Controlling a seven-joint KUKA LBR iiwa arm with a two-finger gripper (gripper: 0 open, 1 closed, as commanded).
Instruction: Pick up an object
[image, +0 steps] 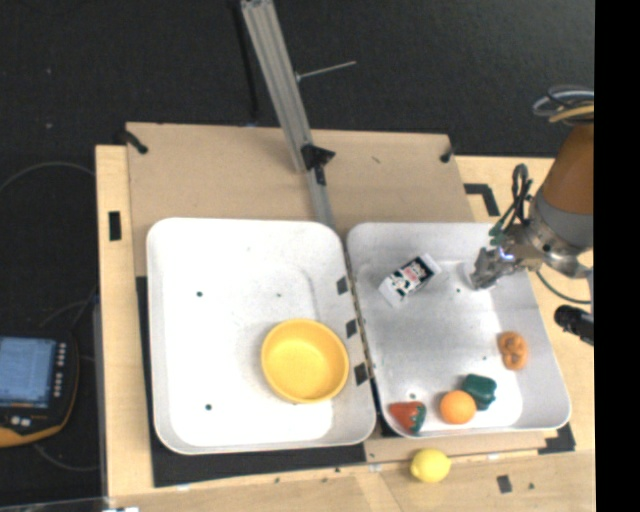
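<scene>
- two shallow white bins sit side by side on the tan bench (250, 180), the left bin (180, 300) and the right bin (440, 320), touching along their inner edges.
- left bin holds a round yellow plastic bowl (304, 360), upright, near that bin's right wall.
- over to the right bin: a small white carton with black print (408, 277) lies tilted in the upper middle.
- grey arm with its orange band (572, 190) reaches in from the right, and the two-finger gripper (488, 268) hangs over the right bin's upper right area, beside the carton but apart from it.
- whether that pincer is spread or pressed together, i cannot tell (too small and blurred); nothing shows between its tips.
- lower right of the same bin: a lumpy orange-brown piece (513, 349) by the right wall, a dark green piece (481, 389), a round orange ball (458, 407) just beside it, and a red piece (407, 416) near the front corner.
- a yellow lemon-like ball (430, 465) lies on the bench, just outside the right bin's front rim.
</scene>
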